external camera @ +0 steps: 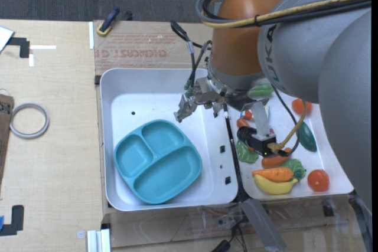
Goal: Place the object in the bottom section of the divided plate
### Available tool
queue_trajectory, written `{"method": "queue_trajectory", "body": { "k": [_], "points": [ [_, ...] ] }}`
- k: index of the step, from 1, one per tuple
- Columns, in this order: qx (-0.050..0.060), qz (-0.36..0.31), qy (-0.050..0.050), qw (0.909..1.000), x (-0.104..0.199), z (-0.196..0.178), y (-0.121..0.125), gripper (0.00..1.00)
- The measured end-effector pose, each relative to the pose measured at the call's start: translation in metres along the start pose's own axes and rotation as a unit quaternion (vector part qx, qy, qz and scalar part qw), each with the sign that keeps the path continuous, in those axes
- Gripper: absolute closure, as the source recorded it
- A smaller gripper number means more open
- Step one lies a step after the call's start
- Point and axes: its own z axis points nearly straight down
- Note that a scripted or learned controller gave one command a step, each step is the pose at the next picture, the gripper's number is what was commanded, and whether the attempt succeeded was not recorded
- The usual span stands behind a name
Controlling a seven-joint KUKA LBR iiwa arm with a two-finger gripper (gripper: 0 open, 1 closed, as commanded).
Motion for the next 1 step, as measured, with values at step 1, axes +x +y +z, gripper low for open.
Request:
{"method": "queue_trajectory", "body": {
  "k": [1],
  "points": [
    [0.0, 0.0, 0.0, 1.0, 0.0, 0.0, 0.0, 0.0]
  ]
}}
